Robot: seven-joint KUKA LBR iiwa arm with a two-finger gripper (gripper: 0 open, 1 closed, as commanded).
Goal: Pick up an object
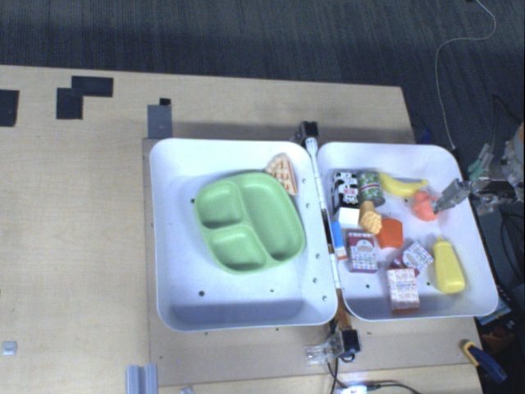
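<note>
My gripper (451,195) sits at the right rim of the right bin (474,245), its grey tip pointing down and left into the tray; whether it is released or clenched I cannot tell, and nothing shows in its grasp. Its tip lies just beside the carrot (423,207), an orange-pink piece near the bin's right wall, possibly touching it, though I cannot be sure. Just left of the carrot lies a banana (402,186), and beside that a green can (370,188) and a black-and-white carton (345,189) in the bin's upper left corner. Below them are a white block (349,217), a corn cob (369,217) and an orange block (390,233), close together. Nearer the front lie a dark red box (362,251), a small patterned carton (417,257) and another carton (402,289), upright or slightly tilted. A yellow bottle (448,267) lies by the right wall, below my gripper and apart from it. A blue stick (337,238) runs along the bin's left wall. In the left bin (176,220) rests a green divided plate (248,222), with a waffle (282,172) at its upper right edge, near the divide between the bins.
</note>
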